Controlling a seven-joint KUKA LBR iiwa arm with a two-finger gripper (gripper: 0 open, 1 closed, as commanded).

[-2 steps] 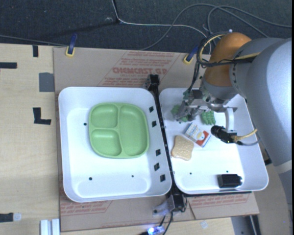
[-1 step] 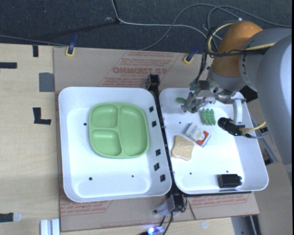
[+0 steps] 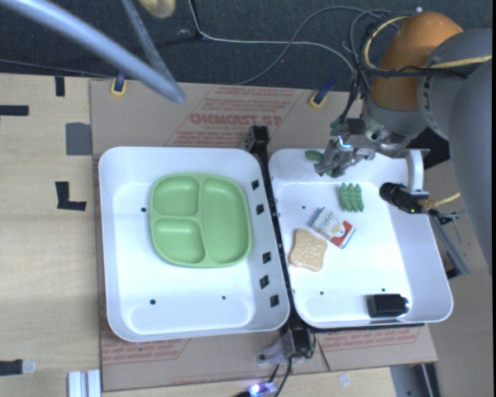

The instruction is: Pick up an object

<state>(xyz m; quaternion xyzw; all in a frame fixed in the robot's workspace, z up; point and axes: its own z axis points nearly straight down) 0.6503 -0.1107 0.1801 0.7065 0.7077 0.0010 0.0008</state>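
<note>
The grey arm (image 3: 446, 64) reaches in from the right, wrist bent down, orange band uppermost.

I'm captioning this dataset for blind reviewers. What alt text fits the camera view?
A grey robot arm's hand hovers over the far edge of the right bin, which holds a green toy, a small carton, a slice of toast and a black block. The left bin holds a green divided plate.

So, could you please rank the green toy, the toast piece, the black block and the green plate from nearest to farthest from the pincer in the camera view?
From the pincer at the right bin's far edge:
1. Green toy, just below it.
2. Toast piece, mid right bin.
3. Black block, right bin's near corner.
4. Green plate, in the left bin.
</note>
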